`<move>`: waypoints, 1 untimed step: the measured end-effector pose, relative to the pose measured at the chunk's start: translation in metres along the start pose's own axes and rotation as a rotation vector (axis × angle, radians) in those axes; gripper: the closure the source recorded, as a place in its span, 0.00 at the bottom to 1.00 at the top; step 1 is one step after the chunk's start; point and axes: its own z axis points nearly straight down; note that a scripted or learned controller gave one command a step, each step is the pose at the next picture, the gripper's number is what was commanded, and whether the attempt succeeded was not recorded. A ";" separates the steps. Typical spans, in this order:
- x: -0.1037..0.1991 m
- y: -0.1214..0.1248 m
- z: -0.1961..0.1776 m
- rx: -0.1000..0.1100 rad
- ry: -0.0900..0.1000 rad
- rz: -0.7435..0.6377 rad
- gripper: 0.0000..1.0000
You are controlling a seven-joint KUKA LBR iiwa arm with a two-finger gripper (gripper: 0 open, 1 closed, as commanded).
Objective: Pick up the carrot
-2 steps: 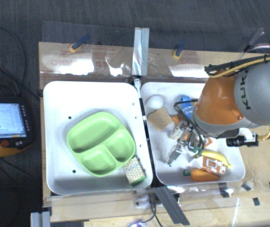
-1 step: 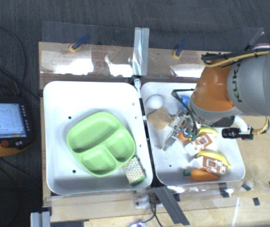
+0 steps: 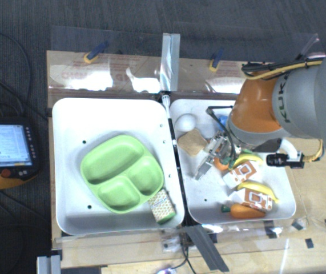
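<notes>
Nearest lies the carrot (image 3: 244, 211); the gripper (image 3: 216, 153), whose grip state cannot be told, hovers well apart and must reach it.

Wooden bench (image 3: 83, 67); two white bins (image 3: 71, 130) (image 3: 282, 204) side by side.

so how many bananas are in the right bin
2. One banana lies just under the arm's wrist, beside the gripper. The other banana lies nearer the front edge, above the carrot. More could be hidden beneath the arm.
</notes>
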 end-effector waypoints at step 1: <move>0.030 -0.021 -0.001 -0.009 -0.008 0.468 0.00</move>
